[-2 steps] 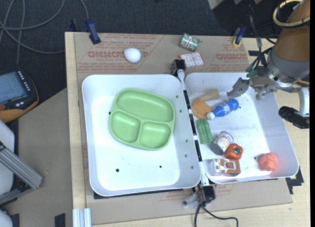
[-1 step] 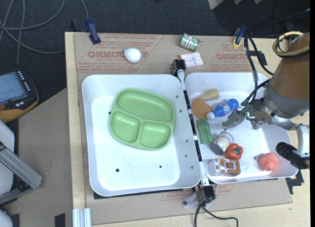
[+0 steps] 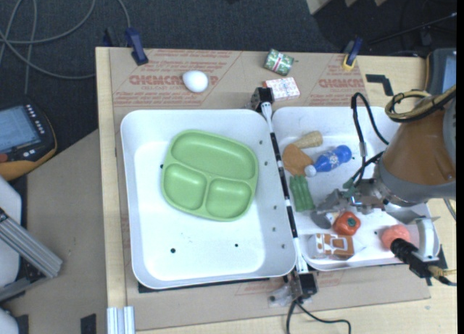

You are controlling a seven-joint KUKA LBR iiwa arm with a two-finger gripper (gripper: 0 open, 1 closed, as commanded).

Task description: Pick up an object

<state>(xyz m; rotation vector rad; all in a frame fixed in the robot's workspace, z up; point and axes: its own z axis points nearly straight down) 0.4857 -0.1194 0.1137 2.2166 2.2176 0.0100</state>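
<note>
Low in the right bin point(image 3: 406, 259), tool point(image 3: 335, 208) beside red tomato point(image 3: 347, 224), finger state unclear

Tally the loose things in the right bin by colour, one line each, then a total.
Brown or tan: 2, the cork-shaped piece and the round brown piece
Blue: 1, the bottle
Green: 1, the flat strip
Red or orange: 2, the tomato and the ball
Orange and white: 1, the box
Total: 7
</note>
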